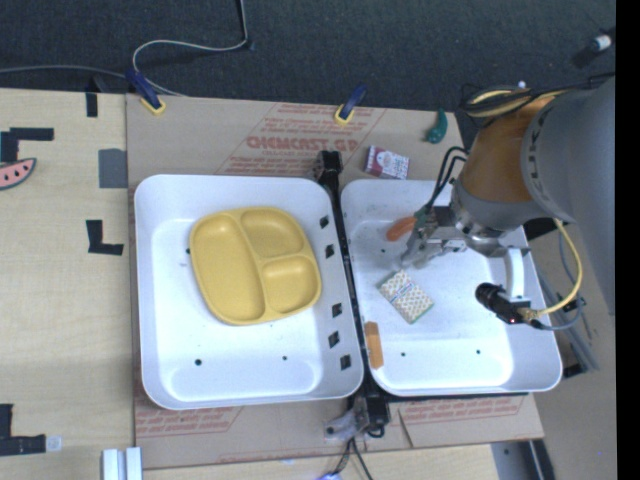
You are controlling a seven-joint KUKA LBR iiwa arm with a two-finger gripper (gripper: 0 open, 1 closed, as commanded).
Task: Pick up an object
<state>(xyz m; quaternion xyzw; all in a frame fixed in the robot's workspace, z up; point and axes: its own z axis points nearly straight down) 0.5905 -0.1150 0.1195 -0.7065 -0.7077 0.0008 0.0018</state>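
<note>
The arm (545,163), grey w/ an orange band above the wrist, comes in from the right and hangs over the upper part of the right bin (470,368). Its gripper (422,246) points down-left toward the bin floor; whether it is apart or together can't be told from this angle, and nothing can be made out as gripped. Just left of the gripper, an orange item (401,228) lies on the bin floor near the top-left corner, close to the tool, but contact can't be judged. Below the gripper, approx. mid-bin, sits a small patterned packet (406,296), tilted diagonally, apart from the tool. A small orange-brown piece (373,344) lies along the bin's left wall, lower down. The left bin (165,368) holds a yellow divided plate (256,264) w/ three compartments, lying flat toward the bin's upper half. Behind the bins, on the cardboard sheet (280,138), a small red-and-white box (386,162) rests near the right bin's top edge.
</note>
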